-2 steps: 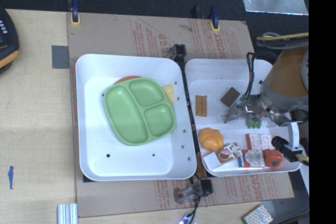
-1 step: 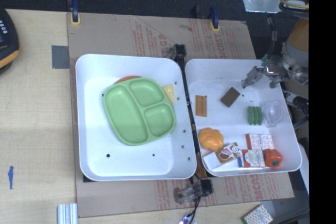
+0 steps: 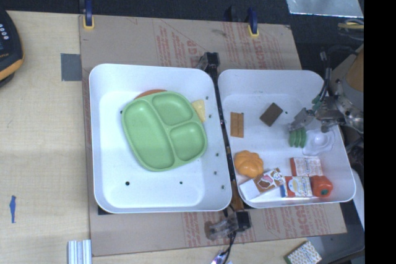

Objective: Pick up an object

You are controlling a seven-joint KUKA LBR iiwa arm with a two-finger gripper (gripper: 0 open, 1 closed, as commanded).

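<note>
Camera view, nearest first: along the right bin's (image 3: 346, 195) front wall lie small printed cartons (image 3: 291, 182) and a red piece (image 3: 322, 185), with an orange toy (image 3: 249, 163) just beside them. Farther back sit a green bundle (image 3: 297, 135), a tan wafer (image 3: 237, 123) and a brown block (image 3: 271, 114). The gripper (image 3: 307, 117) hovers beside the green bundle (whether its claw is parted or grasping anything, I cannot tell). A green divided plate (image 3: 164, 129) rests in the left bin (image 3: 105, 188).
</note>
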